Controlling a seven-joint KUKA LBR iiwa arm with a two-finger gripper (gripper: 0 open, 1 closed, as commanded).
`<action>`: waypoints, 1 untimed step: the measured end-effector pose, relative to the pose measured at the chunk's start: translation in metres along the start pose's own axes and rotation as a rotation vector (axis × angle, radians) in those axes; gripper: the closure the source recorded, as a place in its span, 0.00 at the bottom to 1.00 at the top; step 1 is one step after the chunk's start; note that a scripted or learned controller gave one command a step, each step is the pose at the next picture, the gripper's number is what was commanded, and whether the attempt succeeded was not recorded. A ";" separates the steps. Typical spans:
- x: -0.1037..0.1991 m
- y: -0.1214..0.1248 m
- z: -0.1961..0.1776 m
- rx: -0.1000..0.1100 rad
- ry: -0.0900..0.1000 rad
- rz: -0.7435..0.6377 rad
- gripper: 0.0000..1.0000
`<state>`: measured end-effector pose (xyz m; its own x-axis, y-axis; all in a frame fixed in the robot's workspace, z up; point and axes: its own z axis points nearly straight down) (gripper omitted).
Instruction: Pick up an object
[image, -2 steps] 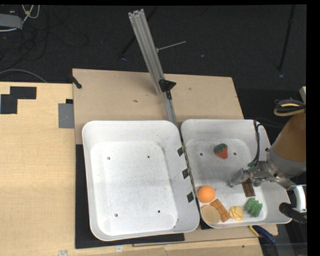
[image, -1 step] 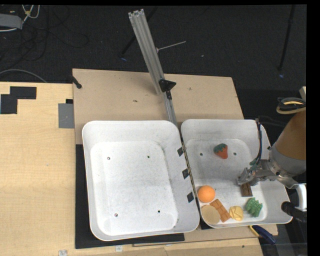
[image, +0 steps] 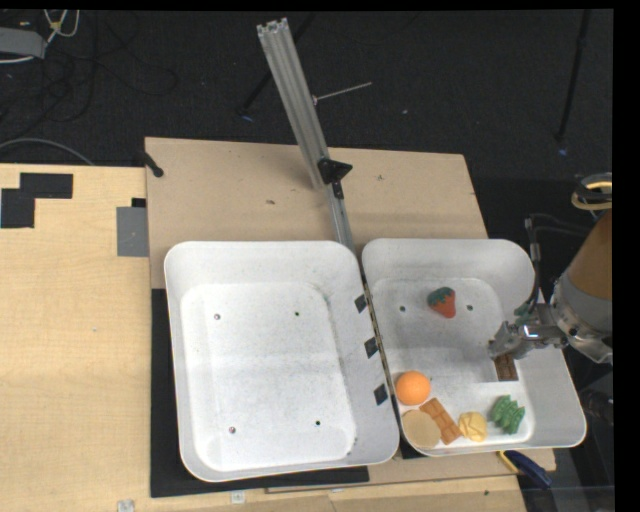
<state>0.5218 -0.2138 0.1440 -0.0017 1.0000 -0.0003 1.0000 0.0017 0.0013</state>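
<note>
While you look down on the bench, you see the gripper (image: 507, 347) reaching in from the right over the right bin (image: 455, 262), low against that bin's right-hand wall. You cannot tell from this angle how it is set or whether it has hold of anything. Just beneath it, touching or nearly so, lies a small brown block (image: 507, 368). A little nearer you from the gripper, by the bin's front right corner, sits a green toy (image: 508, 413), and just left of that a pale yellow piece (image: 472, 427). Further left along the front wall you find an orange-brown stick (image: 440, 419) lying against a tan disc (image: 421, 430), with an orange ball (image: 413, 387) just behind them. Up and to the left of the gripper, well apart from it, rests a red strawberry toy (image: 443, 301) with a green top. Far to the gripper's left, beyond the divide, stands the left bin (image: 262, 355).
</note>
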 end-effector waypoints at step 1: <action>-0.003 0.008 -0.046 -0.001 -0.001 0.001 1.00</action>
<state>0.5299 -0.2170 0.1897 -0.0011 1.0000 -0.0010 1.0000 0.0011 0.0026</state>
